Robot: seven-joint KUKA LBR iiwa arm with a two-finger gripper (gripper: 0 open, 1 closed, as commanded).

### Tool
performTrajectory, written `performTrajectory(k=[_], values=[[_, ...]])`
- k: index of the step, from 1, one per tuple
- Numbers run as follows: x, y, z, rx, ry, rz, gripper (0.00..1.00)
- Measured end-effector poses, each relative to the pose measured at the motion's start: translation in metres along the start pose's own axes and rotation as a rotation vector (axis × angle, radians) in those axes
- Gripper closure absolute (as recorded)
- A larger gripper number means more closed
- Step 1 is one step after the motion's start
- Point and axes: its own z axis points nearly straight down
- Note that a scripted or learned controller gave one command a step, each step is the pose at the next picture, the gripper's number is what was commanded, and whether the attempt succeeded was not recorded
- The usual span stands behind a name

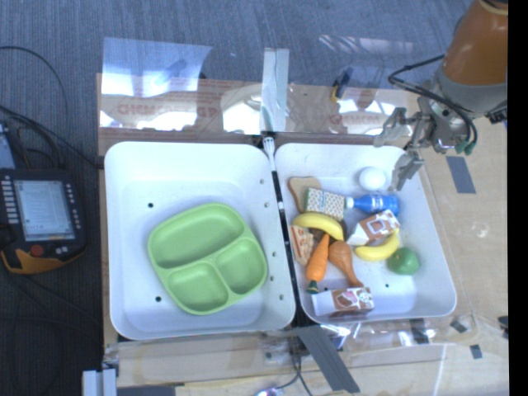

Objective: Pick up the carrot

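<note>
The arm (483, 35) is running off the top and right edges, so its upper links are not showing. A pendant (37, 213) is being cut by the left edge. In the right bin (437, 246), the carrot (318, 258) is lying over a slice beneath it, hiding part of that slice. The print on the small carton (351, 300) is too small to read. Reflective film (165, 110) behind the bins is blurring whatever lies under it.
</note>
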Motion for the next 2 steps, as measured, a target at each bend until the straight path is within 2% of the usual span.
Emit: performTrajectory(k=[1, 2], values=[[0.097, 0.044, 0.13, -0.002, -0.002, 0.137, 0.0], [0.144, 0.095, 0.115, -0.002, -0.007, 0.235, 0.0]])
